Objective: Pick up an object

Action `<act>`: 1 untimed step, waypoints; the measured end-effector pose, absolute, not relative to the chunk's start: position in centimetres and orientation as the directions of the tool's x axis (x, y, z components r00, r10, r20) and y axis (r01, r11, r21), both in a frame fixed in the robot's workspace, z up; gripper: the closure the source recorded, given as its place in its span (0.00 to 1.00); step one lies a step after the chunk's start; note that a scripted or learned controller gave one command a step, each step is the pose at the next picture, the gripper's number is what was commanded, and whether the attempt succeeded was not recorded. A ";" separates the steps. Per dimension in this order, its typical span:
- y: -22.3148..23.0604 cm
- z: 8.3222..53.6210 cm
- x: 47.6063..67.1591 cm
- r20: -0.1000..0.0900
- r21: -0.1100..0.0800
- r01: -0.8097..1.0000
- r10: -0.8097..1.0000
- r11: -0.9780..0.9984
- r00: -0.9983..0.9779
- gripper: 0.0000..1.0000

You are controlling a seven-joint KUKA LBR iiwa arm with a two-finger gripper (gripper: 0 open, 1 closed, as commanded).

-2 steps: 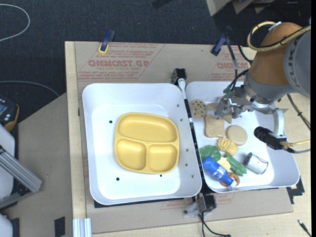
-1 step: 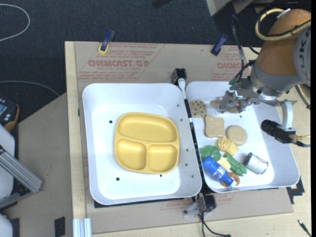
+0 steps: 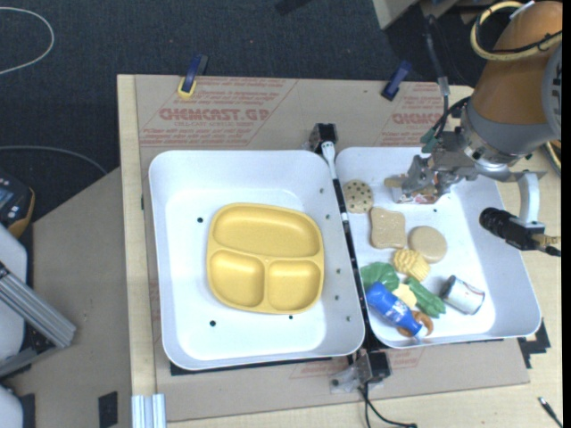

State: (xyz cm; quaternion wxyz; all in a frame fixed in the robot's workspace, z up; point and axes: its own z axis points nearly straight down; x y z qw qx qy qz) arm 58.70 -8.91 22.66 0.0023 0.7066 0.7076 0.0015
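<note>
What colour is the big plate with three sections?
Yellow. The divided plate in the left bin shows clearly in the camera view.

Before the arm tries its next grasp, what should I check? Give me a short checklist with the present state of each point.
1. Gripper is over the right bin: ok.
2. Something is held between its fingers: cannot tell.
3. Things are within reach in the right bin, such as the cracker and blue bottle: ok.
4. Things lie apart for a clean grasp: not ok; the bottle lies against the green toy.
5. Yellow tray lies flat in the left bin: ok.
</note>
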 end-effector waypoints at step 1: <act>-3.5 21.5 59.7 0.001 0.000 1.000 1.000 0.005 -0.005 1.00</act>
